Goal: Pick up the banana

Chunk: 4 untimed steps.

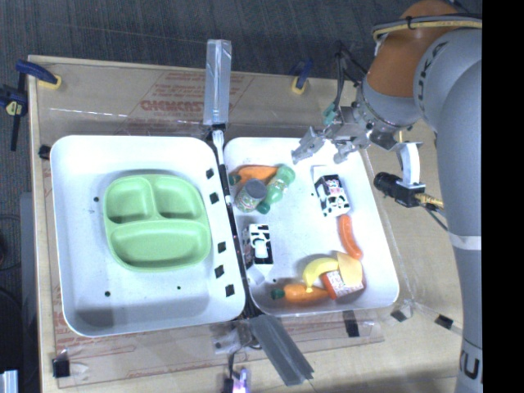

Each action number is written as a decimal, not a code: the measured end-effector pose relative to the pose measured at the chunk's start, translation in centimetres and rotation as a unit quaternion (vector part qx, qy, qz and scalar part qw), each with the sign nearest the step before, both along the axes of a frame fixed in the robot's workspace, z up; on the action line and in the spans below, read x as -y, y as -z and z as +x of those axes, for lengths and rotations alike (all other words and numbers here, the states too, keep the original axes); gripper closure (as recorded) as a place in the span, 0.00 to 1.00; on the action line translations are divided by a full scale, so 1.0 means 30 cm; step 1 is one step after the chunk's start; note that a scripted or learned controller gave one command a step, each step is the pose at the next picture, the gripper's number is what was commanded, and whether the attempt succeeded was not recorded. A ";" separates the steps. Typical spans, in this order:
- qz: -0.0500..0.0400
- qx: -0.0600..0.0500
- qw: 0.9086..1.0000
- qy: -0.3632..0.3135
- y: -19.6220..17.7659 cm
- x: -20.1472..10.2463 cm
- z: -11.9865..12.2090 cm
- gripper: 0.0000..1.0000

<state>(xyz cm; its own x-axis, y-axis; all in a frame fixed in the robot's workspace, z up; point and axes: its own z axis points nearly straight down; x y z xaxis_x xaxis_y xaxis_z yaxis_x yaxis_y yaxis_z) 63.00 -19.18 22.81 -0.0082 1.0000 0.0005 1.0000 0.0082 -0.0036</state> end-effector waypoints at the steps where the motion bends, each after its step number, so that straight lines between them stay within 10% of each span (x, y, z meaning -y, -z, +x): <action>1: 0.000 0.000 0.998 -0.067 0.229 0.009 -0.513 0.00; 2: 0.000 0.001 0.997 -0.079 0.456 0.061 -0.511 0.00; 4: 0.002 0.000 0.983 -0.186 0.454 0.058 -0.510 0.00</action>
